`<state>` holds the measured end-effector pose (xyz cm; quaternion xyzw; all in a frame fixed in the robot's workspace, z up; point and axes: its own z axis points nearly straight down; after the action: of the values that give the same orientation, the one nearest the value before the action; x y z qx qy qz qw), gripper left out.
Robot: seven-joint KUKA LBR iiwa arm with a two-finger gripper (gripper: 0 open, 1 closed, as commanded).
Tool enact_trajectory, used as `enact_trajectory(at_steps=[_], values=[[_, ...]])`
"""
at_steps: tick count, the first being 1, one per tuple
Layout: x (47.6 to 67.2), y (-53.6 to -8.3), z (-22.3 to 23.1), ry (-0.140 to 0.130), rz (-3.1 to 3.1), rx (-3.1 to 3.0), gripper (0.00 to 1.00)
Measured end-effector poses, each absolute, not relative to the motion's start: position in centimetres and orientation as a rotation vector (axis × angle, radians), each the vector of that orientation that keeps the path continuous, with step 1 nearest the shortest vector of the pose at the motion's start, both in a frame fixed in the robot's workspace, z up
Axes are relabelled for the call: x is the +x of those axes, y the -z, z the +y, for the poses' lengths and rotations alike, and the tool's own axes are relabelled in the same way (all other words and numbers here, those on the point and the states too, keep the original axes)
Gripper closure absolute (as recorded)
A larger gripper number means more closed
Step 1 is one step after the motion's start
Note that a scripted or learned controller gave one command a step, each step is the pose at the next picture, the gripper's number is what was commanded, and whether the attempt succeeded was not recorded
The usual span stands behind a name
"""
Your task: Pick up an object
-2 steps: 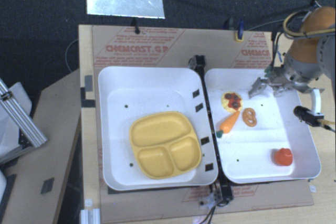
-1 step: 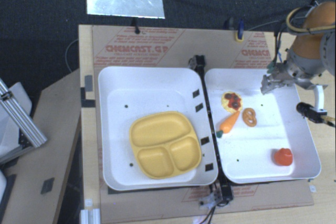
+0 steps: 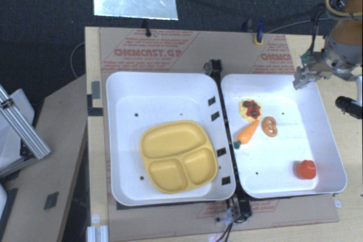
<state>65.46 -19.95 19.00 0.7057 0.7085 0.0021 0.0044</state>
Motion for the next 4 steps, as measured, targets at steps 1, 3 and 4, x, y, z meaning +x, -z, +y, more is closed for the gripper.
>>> enact_trajectory(at_steps=[1, 3, 4], values=[[65.6, -21.9, -20.0, -0.005, 2.223, 2.212, 1.0], [63.2, -23.3, -10.5, -0.003, 2.232, 2.211, 1.0], [62.1, -22.5, -6.1, -0.002, 2.233, 2.212, 1.0]])
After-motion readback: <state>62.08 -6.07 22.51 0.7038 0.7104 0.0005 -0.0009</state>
